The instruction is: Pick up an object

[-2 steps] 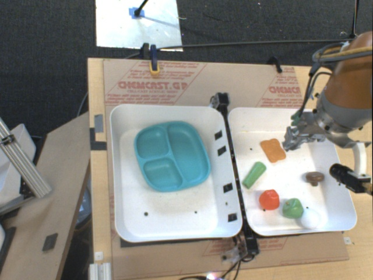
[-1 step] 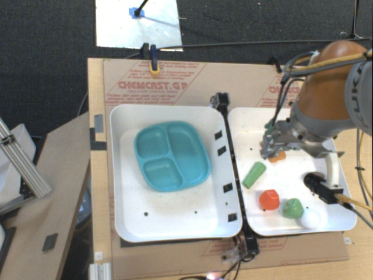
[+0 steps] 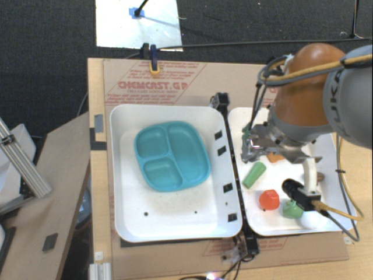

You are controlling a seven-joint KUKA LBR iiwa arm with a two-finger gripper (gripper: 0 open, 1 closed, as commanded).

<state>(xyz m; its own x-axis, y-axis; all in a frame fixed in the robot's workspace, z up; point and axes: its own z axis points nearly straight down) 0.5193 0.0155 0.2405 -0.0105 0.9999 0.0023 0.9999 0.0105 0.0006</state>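
Hand [image 3: 252,147] hovers low in the right bin [image 3: 332,223]; its grip state I cannot tell. Green block [image 3: 254,174] lies just beside it, near the divider, risking a miss.

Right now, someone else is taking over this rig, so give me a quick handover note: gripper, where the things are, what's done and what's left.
Gripper: low over the upper left part of the right bin; the arm hides most of it, so nothing can be confirmed as grasped.
Right bin: a light green block just below the gripper, a red-orange tomato-like piece near the front, a green piece to its right partly under a black part, and a bit of something orange under the wrist.
Left bin: a teal divided plate.
Done: nothing visibly lifted.
Left: grasp one object and lift it.
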